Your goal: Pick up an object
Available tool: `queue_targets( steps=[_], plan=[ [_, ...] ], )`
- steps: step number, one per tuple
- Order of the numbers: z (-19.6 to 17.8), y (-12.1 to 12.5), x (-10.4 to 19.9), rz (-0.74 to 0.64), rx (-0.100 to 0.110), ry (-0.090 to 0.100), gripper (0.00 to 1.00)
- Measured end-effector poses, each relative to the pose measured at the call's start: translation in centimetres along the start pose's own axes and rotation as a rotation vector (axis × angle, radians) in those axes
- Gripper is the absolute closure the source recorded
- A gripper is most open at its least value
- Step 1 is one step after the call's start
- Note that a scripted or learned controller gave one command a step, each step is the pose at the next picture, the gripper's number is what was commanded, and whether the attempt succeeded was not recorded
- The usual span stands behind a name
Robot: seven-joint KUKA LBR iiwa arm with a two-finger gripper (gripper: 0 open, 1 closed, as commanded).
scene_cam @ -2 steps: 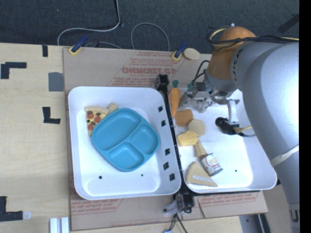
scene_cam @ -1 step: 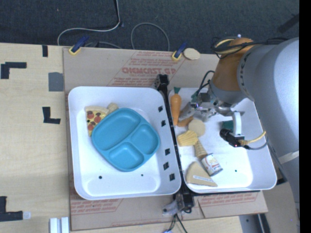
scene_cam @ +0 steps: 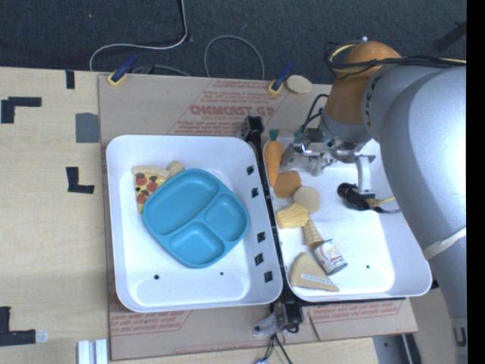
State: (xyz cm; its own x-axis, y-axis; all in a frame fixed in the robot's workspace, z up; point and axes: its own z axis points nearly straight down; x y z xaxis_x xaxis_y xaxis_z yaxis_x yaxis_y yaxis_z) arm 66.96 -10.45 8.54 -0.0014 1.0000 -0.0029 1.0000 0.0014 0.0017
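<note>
The right bin (scene_cam: 379,279) holds several toy foods. An orange carrot (scene_cam: 270,156) lies along its left wall, with a brown roll (scene_cam: 287,183) and a pale round piece (scene_cam: 307,198) just below it. Further toward the front lie a yellow ridged piece (scene_cam: 292,217), a cone (scene_cam: 313,233), a small carton (scene_cam: 331,257) and a tan wedge (scene_cam: 310,274). My gripper (scene_cam: 311,156) hangs over the bin's back left part, just right of the carrot and above the roll. Nothing shows between its tips.
The left bin (scene_cam: 125,279) holds a blue divided plate (scene_cam: 197,217) and a pizza slice (scene_cam: 148,182) at its back left. A beige oval (scene_cam: 299,84) lies on the cardboard behind the bins. My arm's grey body (scene_cam: 424,150) covers the right bin's right side.
</note>
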Motion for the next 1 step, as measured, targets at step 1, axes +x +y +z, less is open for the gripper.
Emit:
queue_targets(
  steps=[1],
  plan=[
    [-0.10, -2.36, -0.22, 0.000, -0.003, 0.000, 0.00]
  ],
)
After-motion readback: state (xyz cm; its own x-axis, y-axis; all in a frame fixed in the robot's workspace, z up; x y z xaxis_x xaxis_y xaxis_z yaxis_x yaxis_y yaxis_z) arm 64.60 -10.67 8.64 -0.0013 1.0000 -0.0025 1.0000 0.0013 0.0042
